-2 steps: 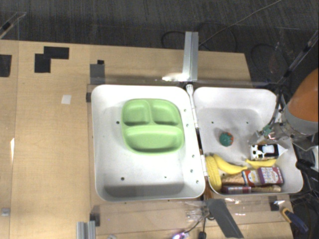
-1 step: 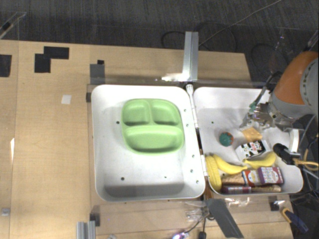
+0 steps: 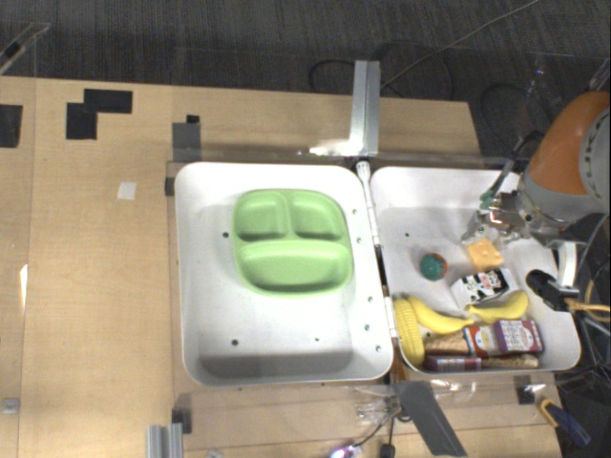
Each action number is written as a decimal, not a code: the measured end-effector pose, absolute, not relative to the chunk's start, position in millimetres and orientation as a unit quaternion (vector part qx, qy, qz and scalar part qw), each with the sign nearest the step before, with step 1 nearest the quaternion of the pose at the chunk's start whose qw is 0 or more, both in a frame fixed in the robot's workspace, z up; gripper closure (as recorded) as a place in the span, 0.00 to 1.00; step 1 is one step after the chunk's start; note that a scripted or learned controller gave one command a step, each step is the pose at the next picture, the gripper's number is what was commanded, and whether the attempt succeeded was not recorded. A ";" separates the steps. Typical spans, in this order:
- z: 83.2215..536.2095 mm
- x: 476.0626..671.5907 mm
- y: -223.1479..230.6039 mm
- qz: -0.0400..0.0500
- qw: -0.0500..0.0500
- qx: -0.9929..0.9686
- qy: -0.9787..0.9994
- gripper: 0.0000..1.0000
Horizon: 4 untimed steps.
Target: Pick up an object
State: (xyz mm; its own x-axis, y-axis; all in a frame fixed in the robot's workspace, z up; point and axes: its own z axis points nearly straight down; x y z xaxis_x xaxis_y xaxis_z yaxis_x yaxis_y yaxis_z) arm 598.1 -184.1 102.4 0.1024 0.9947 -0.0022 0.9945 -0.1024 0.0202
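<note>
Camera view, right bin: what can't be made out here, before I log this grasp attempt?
- End effector: too small and cluttered in the camera view to tell its finger state, or whether it touches the orange block just below it.
- Small printed package: label too small to read.
- Banana: partly covered by a snack packet.
- Arm: cut off by the frame's right edge.

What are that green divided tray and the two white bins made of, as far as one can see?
Green tray: probably moulded plastic, matte, with soft rounded compartment edges and one even colour. White bins: likely thin formed plastic or coated metal, smooth with a faint sheen and rounded corners; the view leaves that open.
</note>
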 end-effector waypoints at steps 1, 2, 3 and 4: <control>102.3 598.2 -184.0 0.006 0.008 0.742 0.670 0.00; 114.7 600.5 -183.1 0.007 0.011 0.740 0.673 1.00; 114.6 600.5 -183.0 0.007 0.011 0.739 0.673 0.00; 90.7 565.6 -159.0 0.004 0.007 0.678 0.735 0.00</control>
